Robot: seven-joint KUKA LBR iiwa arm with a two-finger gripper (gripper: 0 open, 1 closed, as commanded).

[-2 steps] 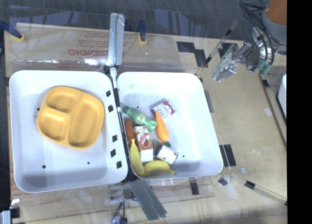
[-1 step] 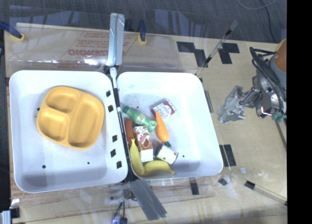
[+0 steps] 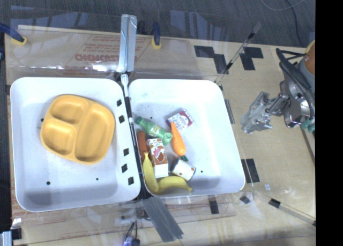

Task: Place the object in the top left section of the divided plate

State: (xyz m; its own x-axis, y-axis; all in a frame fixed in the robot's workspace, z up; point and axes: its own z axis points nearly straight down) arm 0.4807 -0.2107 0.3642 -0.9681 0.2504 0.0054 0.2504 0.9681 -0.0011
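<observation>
Divided plate [image 3: 78, 128] in left bin [image 3: 27, 175]; end effector [image 3: 256, 117] outside, right.

1. The divided plate [image 3: 78, 128] is yellow-orange all over.
2. Both bins [image 3: 32, 186] are white.
3. The banana [image 3: 161, 181] is yellow.
4. The carrot [image 3: 178, 140] is orange.
5. The bottle [image 3: 152, 129] is green.
6. The small carton [image 3: 157, 156] is white and red-brown.
7. The packet [image 3: 181, 120] is dark red and white.
8. The gripper [image 3: 257, 115] is shiny grey.
9. The bench [image 3: 268, 154] is light tan with black patches.
</observation>
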